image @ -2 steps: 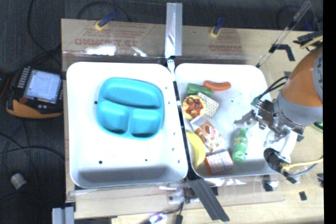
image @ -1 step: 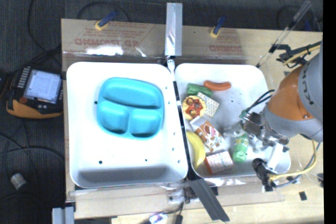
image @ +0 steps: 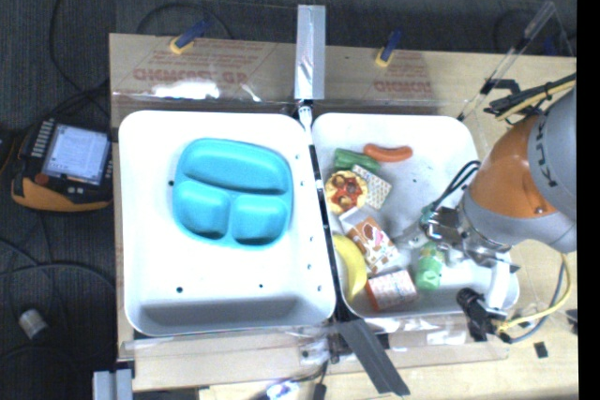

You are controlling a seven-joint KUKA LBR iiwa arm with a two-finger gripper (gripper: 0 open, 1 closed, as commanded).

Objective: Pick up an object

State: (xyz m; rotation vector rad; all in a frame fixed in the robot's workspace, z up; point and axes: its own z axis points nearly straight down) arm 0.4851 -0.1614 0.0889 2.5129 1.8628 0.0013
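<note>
Your gripper (image: 441, 244) hangs low in the right bin (image: 469, 138) with the green toy (image: 429, 269) just below it toward the bin's near wall — whether it is open or closed, you cannot tell from here.

The right bin (image: 469, 138) is crowded from 9 to 6 o'clock: pizza box (image: 354, 189), snack packet (image: 369, 240), banana (image: 351, 265), red can (image: 391, 288), green bottle (image: 429, 266). Bare floor lies near 1 o'clock, beside the hot dog (image: 388, 152). The arm (image: 525, 187) blocks 3 o'clock.
</note>
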